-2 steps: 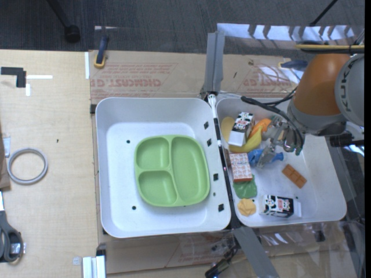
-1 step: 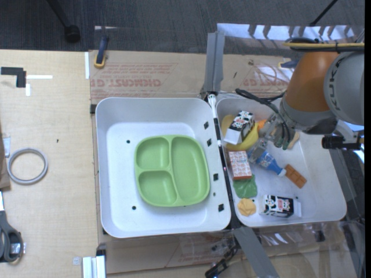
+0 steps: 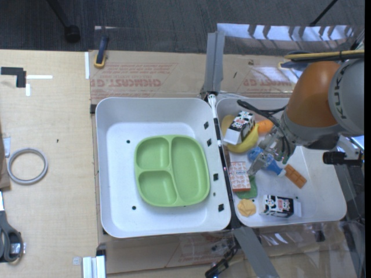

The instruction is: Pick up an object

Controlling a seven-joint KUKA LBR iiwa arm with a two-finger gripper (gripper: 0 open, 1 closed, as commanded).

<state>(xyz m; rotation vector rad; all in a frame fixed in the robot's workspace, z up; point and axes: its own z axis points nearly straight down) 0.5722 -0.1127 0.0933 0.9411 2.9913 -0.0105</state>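
Pale wooden table (image 3: 46,109) carries two shallow white plastic bins; the left bin (image 3: 110,172), well left of the pincer (image 3: 262,161), holds a green three-compartment plastic tray (image 3: 172,171). The pincer sits low in the right bin (image 3: 324,201), whether clenched or released I cannot tell. A blue block (image 3: 272,167) touches it, yellow banana (image 3: 246,142) just upper-left, black-and-white milk carton (image 3: 279,205) below.

Red lettering, mirrored and too faint to read surely, runs across the cardboard sheet (image 3: 148,74) in the upper middle of the frame; nothing else prints legibly.
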